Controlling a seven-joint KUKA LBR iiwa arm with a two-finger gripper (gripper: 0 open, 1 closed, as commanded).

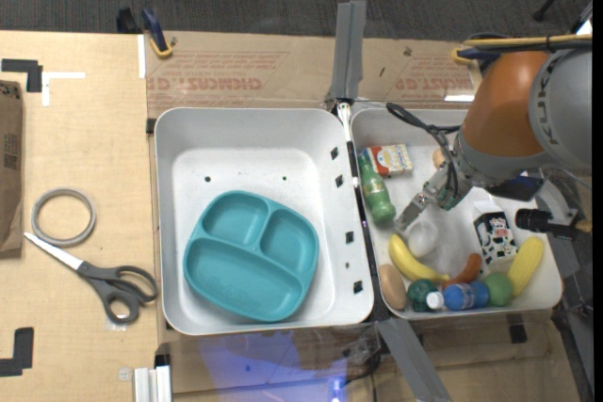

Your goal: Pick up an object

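Camera view: my hand (426,202) hovers over the crowded right bin (556,297), grip state unclear; neighbouring banana (407,259) could deflect me.

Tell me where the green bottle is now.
The green bottle lies in the right bin, along its left wall, beside the small carton and above a banana.
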